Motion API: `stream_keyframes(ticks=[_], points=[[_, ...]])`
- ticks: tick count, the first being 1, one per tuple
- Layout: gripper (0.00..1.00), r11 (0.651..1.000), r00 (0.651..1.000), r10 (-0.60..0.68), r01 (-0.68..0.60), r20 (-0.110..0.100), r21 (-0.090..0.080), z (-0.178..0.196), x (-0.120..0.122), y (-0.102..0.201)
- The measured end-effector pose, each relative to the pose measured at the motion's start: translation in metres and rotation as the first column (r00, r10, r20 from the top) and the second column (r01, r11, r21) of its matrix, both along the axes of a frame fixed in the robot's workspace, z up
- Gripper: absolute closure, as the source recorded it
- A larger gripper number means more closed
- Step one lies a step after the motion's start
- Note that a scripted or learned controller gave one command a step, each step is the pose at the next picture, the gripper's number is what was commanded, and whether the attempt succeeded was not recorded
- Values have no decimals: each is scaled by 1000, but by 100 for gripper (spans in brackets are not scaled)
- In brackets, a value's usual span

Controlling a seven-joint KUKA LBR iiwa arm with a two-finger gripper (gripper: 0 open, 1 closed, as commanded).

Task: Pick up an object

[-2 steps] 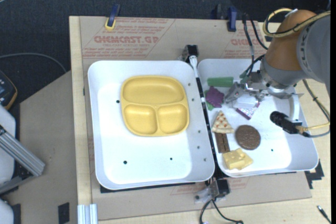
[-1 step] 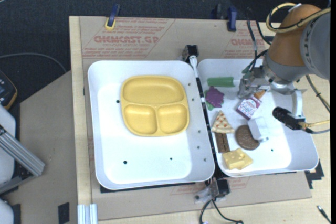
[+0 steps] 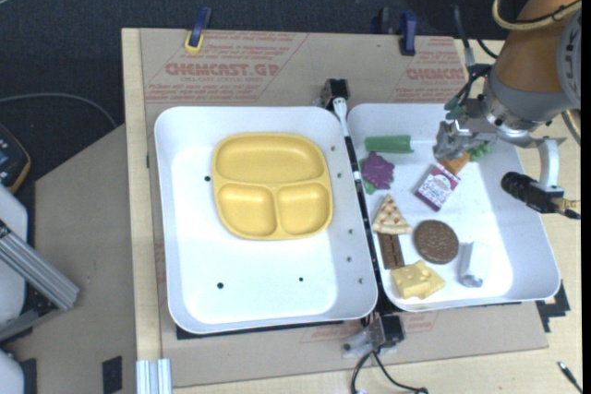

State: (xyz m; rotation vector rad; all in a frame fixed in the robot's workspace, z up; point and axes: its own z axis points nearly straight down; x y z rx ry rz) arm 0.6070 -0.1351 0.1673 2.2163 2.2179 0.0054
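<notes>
the gripper sits low over the right bin, above an orange item; its finger state cannot be told. nearby lie a pink packet, green bar and brown cookie. a yellow tray fills the left bin.

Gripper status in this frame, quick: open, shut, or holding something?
Gripper: over the right bin, low beside an orange item; whether it is open, shut or holding anything cannot be told.
</notes>
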Motion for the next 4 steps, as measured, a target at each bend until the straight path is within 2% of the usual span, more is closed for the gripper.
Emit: stream_keyframes(ticks=[1, 3, 4], points=[[100, 1000, 1000, 1, -1, 1, 0, 54, 2, 0], [100, 1000, 1000, 5, -5, -3, 3, 48, 34, 110], [100, 1000, 1000, 1, -1, -4, 1, 48, 35, 107]])
